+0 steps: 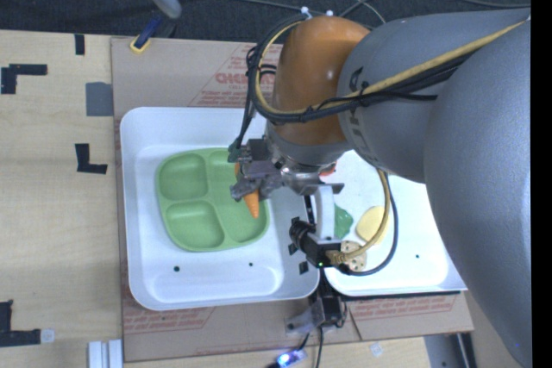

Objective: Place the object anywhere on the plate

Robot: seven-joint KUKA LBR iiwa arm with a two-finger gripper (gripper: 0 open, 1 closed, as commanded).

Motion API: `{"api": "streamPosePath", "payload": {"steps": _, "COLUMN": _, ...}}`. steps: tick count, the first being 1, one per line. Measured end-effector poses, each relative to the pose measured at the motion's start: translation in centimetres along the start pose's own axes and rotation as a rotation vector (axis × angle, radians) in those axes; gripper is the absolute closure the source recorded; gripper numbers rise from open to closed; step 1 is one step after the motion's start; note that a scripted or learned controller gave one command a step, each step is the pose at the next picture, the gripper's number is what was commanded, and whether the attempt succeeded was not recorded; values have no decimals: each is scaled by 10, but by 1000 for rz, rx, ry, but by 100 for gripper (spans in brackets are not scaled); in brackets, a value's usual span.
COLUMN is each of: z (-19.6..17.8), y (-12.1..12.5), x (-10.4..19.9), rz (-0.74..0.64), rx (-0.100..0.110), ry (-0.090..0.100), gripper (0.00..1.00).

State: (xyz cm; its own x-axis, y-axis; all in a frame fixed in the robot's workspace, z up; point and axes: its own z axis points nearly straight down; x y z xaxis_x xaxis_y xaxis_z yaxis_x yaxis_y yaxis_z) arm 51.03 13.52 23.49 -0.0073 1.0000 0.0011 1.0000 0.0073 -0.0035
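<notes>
- The green plate (197,201), with three sections, lies in the left bin (147,258).
- The arm (414,99) reaches across from the right; its gripper (248,185) hangs over the plate's right edge.
- An orange carrot-shaped object (251,204) shows just below the gripper, over the plate's right section.
- Whether the claw grips it or has let go cannot be told; its tips are hidden.
- Judgement: delivery is near complete; release and withdrawal remain unconfirmed.
- Yellow and green items (360,222) lie in the right bin (423,271).
</notes>
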Motion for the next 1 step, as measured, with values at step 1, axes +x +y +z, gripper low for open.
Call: {"api": "streamPosePath", "payload": {"steps": 1, "z": 0, "y": 1, "x": -3, "rz": 4, "rx": 0, "ry": -2, "gripper": 0}}
